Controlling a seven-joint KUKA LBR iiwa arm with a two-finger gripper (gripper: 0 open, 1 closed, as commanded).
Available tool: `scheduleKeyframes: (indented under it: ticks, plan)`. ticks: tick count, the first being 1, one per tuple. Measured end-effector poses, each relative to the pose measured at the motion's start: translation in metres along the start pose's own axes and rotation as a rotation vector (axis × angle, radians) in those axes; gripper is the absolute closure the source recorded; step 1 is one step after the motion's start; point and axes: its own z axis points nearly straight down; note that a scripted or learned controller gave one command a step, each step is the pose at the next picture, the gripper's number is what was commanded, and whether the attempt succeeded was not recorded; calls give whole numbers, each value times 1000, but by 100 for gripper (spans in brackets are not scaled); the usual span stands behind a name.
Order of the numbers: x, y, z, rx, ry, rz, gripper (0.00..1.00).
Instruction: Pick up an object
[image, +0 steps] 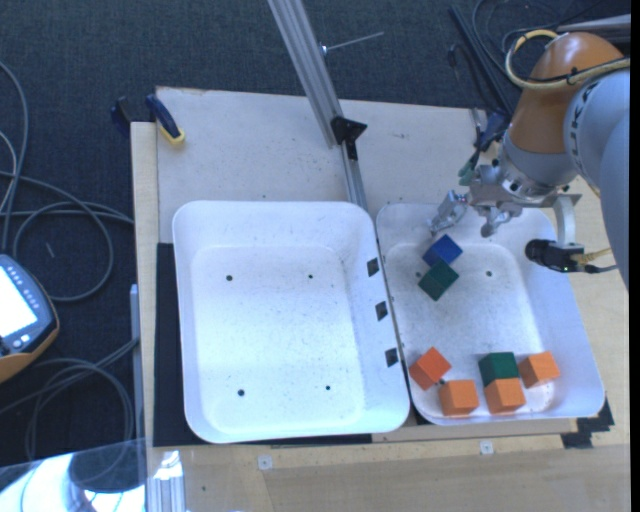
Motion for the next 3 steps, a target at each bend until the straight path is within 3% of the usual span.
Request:
scheduleKeyframes:
  ticks: [1, 2, 3]
  plan:
    - [9, -8, 57, 0, 0, 1, 0]
    - [-85, -62, 53, -4, -4, 10, 0]
    - [-15, -137, 33, -3, 3, 0, 0]
